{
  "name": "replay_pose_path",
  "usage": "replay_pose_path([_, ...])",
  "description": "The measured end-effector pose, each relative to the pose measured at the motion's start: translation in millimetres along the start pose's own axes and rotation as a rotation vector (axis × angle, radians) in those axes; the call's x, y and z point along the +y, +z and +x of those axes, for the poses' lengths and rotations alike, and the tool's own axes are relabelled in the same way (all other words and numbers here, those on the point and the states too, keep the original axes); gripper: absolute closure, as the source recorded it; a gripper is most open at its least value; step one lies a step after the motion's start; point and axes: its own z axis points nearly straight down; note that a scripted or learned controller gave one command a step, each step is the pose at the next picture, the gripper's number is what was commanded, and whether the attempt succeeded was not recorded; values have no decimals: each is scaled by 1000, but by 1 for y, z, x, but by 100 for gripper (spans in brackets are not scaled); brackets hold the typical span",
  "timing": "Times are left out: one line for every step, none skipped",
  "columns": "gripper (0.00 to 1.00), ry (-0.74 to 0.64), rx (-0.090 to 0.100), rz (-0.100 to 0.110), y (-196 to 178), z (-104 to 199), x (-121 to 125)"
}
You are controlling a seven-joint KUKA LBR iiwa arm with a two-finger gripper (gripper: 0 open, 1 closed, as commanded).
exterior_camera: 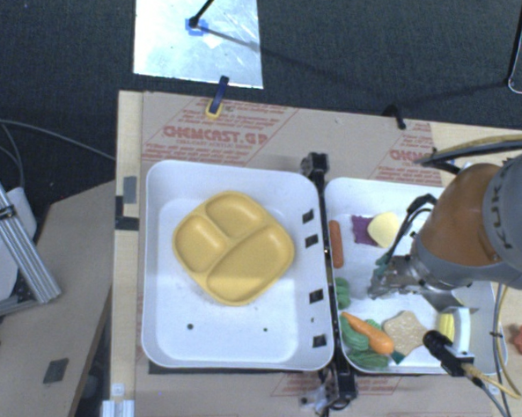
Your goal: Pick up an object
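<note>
A yellow divided plate (233, 247) lies in the left bin (161, 329) on the table (83, 236). In the right bin (350, 193), a thin orange sausage (336, 242) lies along the left wall, with a purple piece (360, 229) and a yellow lemon (384, 227) beside it. Lower down sit a carrot (368, 333) on green leaves (368, 359) and a toast slice (403, 331). The pincer (387, 280) hangs over the bin's middle; whether it is parted or closed cannot be told, and nothing visibly sits in it.
</note>
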Motion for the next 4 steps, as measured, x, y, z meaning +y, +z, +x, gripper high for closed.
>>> replay_pose_path([100, -7, 3, -6, -84, 40, 5])
replay_pose_path([100, -10, 4, 0, -118, 123, -27])
replay_pose_path([100, -8, 6, -11, -234, 157, -25])
replay_pose_path([100, -1, 1, 15, -107, 183, -26])
